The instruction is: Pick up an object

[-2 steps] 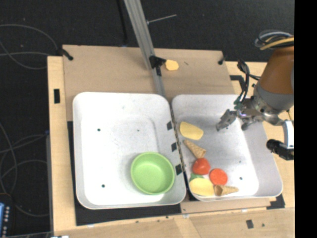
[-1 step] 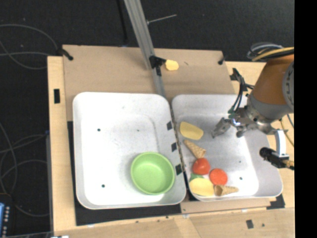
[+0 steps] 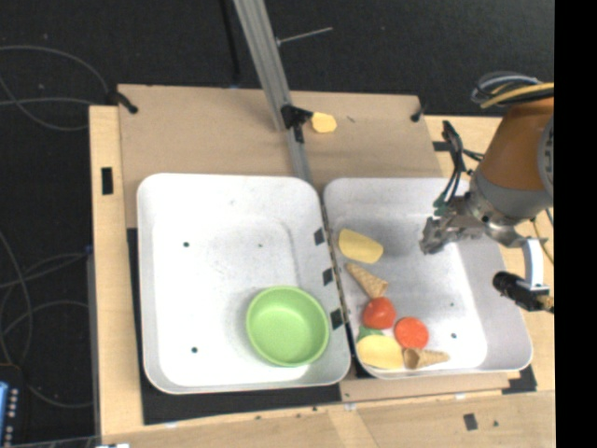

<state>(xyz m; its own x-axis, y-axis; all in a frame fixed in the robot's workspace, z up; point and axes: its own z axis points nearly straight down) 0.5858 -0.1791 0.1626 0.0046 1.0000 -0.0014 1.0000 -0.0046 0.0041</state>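
The right bin [image 3: 410,203] holds several small items along its left and front sides: a yellow block [image 3: 360,246], a tan cone [image 3: 367,279], a red tomato-like piece [image 3: 378,314], a red-orange ball [image 3: 411,331], a yellow-green piece [image 3: 380,351] and a second small cone [image 3: 424,357]. My gripper [image 3: 435,236] hangs over the right bin's upper right part, to the right of the yellow block and apart from every item. Nothing shows between its fingers.
A green bowl [image 3: 287,325] sits in the left bin [image 3: 215,222] near its front right corner. A slanted grey metal pole [image 3: 270,73] rises behind the bins, with a small yellow piece [image 3: 324,122] on the bench beside it.
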